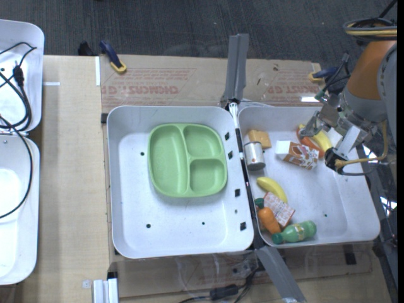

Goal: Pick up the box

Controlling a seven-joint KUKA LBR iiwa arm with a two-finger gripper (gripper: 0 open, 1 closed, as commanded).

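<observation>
Glossy orange-and-white carton box lies flat beside the metal hand, whose grip I cannot tell.

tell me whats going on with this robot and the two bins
A grey arm with an orange band reaches in from the right over the right white bin, its gripper low at the far corner, beside a small orange-and-white box. Nothing is visibly held. A banana, a silver can, a green bottle and other small items lie in that bin. The left white bin holds a green divided plate.
</observation>
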